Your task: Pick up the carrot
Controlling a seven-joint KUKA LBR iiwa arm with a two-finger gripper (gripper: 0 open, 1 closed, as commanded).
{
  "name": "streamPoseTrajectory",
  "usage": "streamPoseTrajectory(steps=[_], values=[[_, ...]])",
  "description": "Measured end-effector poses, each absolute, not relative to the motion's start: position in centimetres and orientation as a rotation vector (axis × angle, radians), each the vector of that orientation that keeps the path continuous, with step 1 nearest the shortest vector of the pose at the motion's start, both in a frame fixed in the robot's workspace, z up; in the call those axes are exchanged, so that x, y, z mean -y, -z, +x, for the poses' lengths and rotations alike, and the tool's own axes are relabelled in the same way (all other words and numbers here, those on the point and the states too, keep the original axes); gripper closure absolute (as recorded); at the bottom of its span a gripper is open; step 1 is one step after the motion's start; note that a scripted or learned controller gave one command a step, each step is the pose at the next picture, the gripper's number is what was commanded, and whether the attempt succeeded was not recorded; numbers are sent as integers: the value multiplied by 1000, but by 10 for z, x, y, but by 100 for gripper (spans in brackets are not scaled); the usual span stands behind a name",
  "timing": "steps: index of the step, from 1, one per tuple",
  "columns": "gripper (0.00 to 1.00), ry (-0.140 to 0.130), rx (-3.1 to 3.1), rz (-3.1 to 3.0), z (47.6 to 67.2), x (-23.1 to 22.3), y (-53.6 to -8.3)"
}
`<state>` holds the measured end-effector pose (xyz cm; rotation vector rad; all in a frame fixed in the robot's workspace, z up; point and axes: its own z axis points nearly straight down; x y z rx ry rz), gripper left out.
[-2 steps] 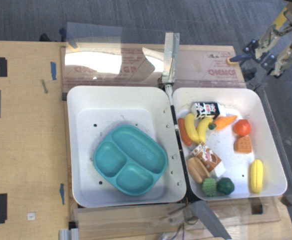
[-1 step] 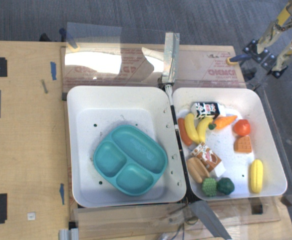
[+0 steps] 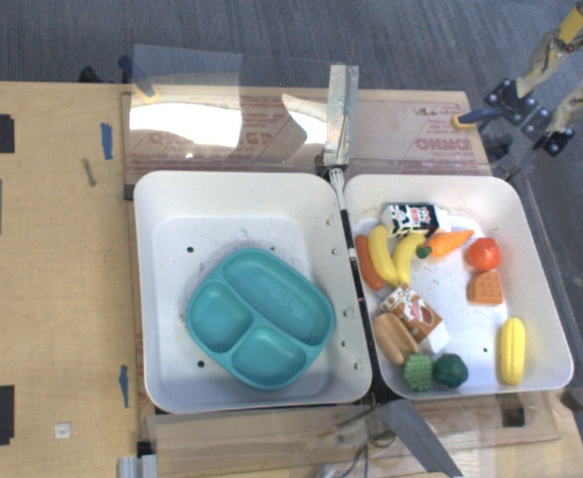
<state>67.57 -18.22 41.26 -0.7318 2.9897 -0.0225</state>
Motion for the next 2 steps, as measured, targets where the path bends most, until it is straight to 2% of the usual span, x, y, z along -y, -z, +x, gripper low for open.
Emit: streamPoseTrajectory(steps=[1,2], values=[[100,-3,-2886,-1234,667,223,-336],[100,9,-2874,-1226,670,222,-352]])
